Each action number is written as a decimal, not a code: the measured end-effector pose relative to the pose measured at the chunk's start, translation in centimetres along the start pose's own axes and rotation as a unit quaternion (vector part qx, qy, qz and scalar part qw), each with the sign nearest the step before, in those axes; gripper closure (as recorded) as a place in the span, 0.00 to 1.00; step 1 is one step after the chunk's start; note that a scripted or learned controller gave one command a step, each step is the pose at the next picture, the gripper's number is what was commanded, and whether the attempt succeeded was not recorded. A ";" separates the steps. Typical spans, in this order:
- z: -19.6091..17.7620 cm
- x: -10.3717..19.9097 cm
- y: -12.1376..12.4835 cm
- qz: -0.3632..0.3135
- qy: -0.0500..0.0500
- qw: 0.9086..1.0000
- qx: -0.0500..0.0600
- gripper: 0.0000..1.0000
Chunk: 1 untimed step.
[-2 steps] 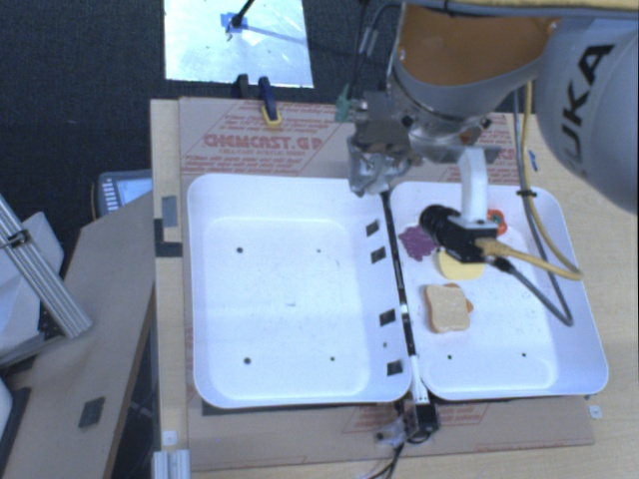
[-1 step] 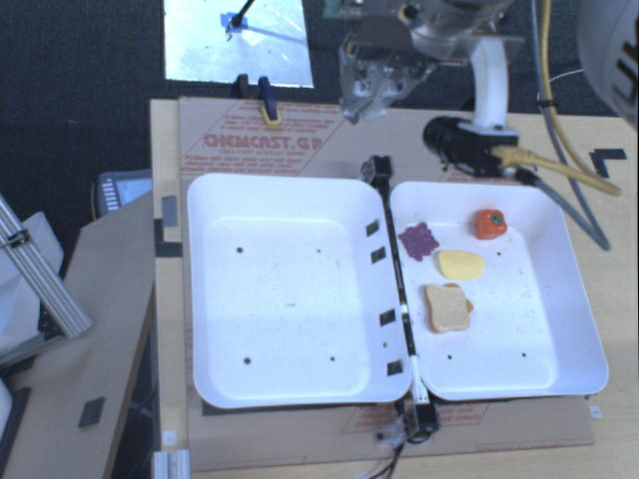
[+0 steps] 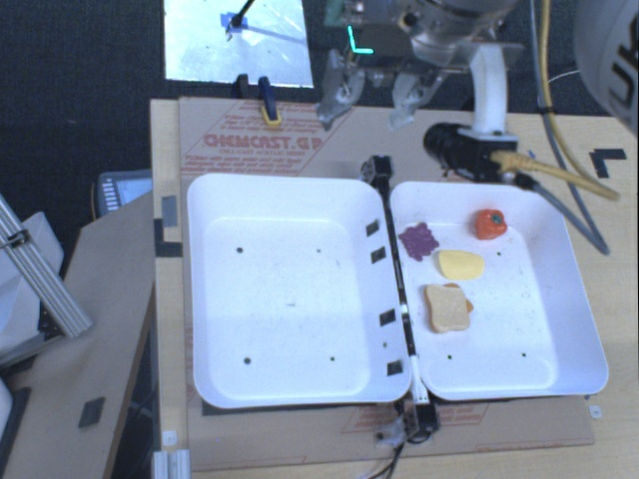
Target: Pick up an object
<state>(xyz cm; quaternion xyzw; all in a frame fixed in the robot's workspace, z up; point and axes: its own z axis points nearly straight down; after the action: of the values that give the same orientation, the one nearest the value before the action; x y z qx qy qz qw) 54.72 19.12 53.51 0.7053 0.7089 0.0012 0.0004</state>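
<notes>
Hovering: your fingers hang parted, holding nothing, beyond the bins' far edge.
Nearest target: small purple grape-cluster toy, nearer the camera, slightly right.

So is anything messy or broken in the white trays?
Nothing looks broken or spilled. The purple piece, the red tomato, the yellow piece and the bread slice lie apart from each other in the right bin, bunched towards its back left. The gripper hangs above the bench, behind the bins, fingers spread.
</notes>
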 end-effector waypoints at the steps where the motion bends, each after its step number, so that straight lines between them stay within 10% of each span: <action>1: -1.1 0.0 0.0 -0.002 0.000 1.000 -0.001 1.00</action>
<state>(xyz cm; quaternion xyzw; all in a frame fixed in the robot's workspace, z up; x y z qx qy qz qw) 54.75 19.15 54.63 0.7038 0.7104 0.0023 0.0009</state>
